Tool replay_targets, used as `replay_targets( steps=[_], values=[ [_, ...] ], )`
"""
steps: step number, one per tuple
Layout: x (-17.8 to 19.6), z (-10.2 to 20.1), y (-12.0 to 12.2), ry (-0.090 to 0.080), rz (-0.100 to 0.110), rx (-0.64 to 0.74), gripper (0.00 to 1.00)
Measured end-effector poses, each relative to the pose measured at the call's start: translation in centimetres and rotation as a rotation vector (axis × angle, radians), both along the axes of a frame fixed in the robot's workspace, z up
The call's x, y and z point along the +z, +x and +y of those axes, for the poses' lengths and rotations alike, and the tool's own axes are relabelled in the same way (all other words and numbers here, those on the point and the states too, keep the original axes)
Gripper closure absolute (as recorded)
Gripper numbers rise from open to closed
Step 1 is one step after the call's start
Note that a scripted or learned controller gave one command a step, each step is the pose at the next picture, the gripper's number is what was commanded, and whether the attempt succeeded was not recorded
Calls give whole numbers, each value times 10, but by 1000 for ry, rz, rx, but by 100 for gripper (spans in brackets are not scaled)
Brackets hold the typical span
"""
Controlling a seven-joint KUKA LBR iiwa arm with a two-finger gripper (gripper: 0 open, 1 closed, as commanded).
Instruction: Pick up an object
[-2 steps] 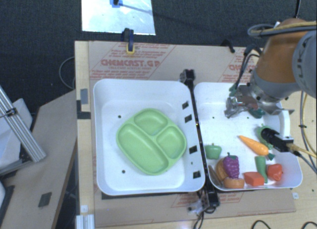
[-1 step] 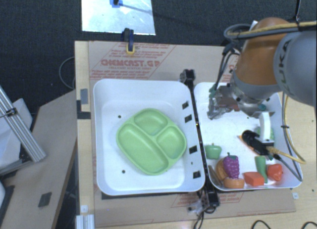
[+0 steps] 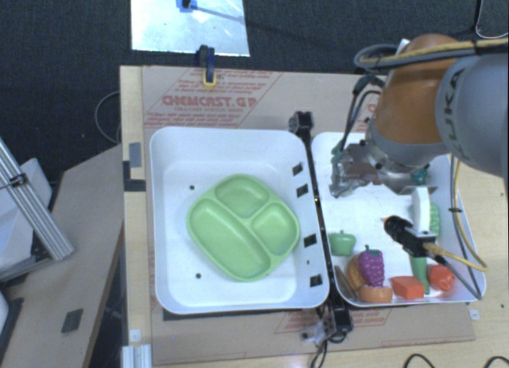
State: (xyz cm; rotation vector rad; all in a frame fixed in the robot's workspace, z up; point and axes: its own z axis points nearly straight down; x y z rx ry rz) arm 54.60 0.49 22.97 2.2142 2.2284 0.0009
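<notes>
Counting two shallow white bins side by side on the bench (image 3: 87, 207): a left bin (image 3: 175, 168) and a right bin (image 3: 362, 215), both resting on one printed cardboard sheet (image 3: 215, 98).

In the left bin, one green plate (image 3: 242, 227) with three compartments, lying flat near the middle.

In the right bin, toy foods crowded along the near edge:
- one green pepper (image 3: 342, 242), just beside the wall between the bins
- one purple grape bunch (image 3: 371, 265), to its right
- one orange piece (image 3: 374, 293), in front of and touching the grapes
- one red block (image 3: 407, 287), next along
- one red tomato (image 3: 442, 279), near the right corner
- one white-and-green piece (image 3: 424, 214), farther back along the right wall

A few smaller bits among them, too jumbled to tell apart.

Reaching in from the right, one grey arm (image 3: 477, 112) with an orange band (image 3: 413, 80), wrist bent downward over the rear half of the right bin. End effector (image 3: 343, 180) low over bare white floor near that bin's left wall, behind the green pepper and apart from it. Apart or together: cannot tell from this angle.
</notes>
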Motion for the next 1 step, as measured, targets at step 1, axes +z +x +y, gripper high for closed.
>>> replay_targets(
  steps=[1],
  values=[
    [-15,6,4,0,0,-1,100]
  ],
)
